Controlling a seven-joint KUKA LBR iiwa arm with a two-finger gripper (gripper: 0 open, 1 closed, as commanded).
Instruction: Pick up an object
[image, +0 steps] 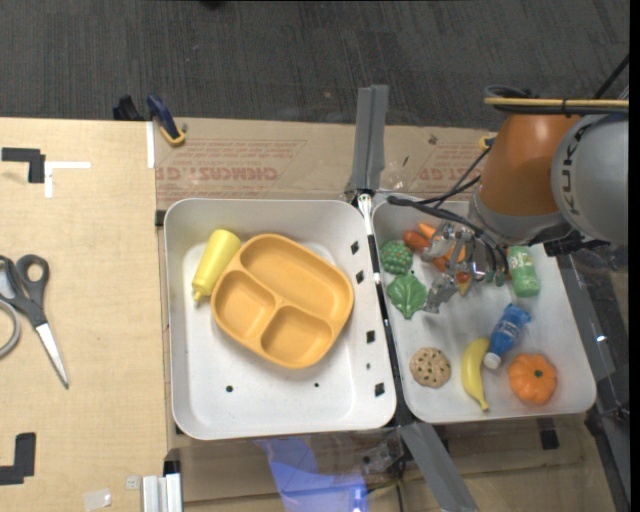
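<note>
Object: you have no single target; candidates crowd the right bin (575, 330).
Green toy (406, 295): beside gripper; may be nudged away.
Gripper (455, 272): low among toys, grasp state cannot be told.
Blue bottle (506, 333): round, may roll.

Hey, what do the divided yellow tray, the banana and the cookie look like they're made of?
Divided tray: likely molded plastic, smooth with a soft sheen and rounded compartment walls. Banana: probably plastic toy food, uniform glossy yellow. Cookie: matte tan with dark specks, perhaps plastic or rubber; the look leaves it open.
</note>
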